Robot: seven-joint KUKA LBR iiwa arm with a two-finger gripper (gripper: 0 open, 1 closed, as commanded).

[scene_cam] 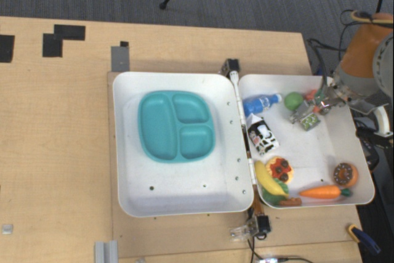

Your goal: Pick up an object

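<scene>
The gripper (306, 115) hangs low in the right bin (360, 151), beside a green ball (293, 100); I cannot tell its jaw state. A teal tray (176, 126) fills the left bin (126, 151).

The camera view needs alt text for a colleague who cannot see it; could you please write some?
A grey arm reaches from the right, its claw low in the right bin beside a green ball. That bin also holds a blue bottle, banana, carrot and donut. The left bin holds a teal tray.
</scene>
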